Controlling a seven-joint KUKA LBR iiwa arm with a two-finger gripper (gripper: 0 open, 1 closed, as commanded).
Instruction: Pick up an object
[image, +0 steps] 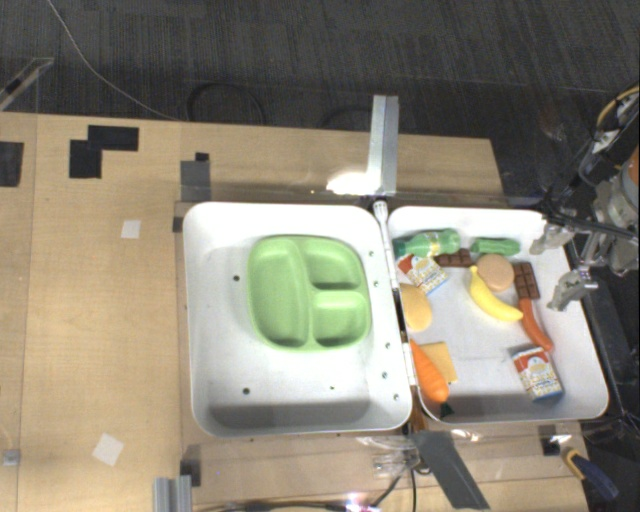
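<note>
The banana (494, 298) is lying diagonally in the right bin (585, 385), among toy food; the gripper (570, 268) is hovering, jaws open.

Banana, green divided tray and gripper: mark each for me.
Banana (493, 298), camera view, middle of its yellow curve.
Green divided tray (280, 295), camera view, floor of its long left compartment.
Gripper (572, 270), camera view, between its fingertips, over the right bin's right rim.

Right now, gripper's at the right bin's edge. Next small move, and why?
Probably shift the gripper left over the right bin, toward the banana. The gripper sits at the bin's right rim, holding nothing, with its fingers spread, and the banana lies nearby with some bare floor around it.
</note>
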